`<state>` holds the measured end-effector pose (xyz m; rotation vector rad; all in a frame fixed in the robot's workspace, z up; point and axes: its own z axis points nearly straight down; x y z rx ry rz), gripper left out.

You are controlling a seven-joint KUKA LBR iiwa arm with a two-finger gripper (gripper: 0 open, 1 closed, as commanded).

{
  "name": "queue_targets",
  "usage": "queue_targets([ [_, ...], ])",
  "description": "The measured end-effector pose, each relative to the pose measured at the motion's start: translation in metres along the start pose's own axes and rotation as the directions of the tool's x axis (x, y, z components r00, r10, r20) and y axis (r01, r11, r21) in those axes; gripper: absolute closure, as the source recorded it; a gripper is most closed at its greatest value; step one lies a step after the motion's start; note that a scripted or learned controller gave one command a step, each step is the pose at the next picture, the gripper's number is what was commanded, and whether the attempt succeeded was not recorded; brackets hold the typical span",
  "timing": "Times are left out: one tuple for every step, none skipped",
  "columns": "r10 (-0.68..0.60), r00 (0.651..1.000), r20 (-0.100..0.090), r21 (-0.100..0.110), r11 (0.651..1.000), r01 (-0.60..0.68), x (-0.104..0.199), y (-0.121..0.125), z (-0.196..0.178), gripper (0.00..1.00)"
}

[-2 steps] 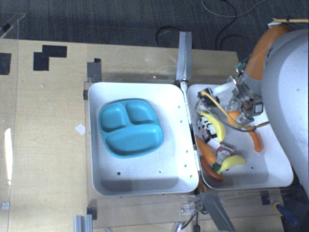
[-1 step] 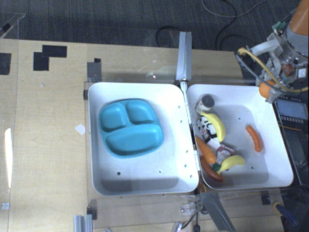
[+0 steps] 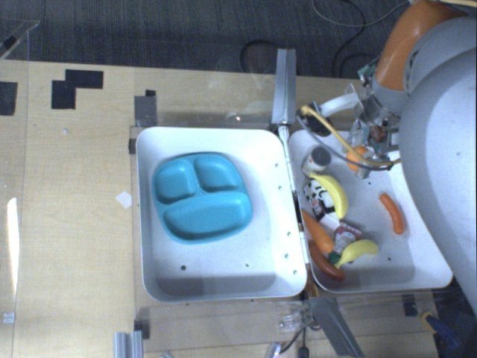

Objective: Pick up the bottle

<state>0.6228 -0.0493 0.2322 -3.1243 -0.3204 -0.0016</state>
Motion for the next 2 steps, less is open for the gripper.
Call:
queue_targets([
  [-0.089, 0.996, -0.007, -0.003, 0.996, 0.089, 0.003, -0.014, -0.134, 1.00],
  [-0.030, 1.000, 0.000, 0.000, 1.000, 0.030, -0.060, -0.095, -0.042, 1.00],
])
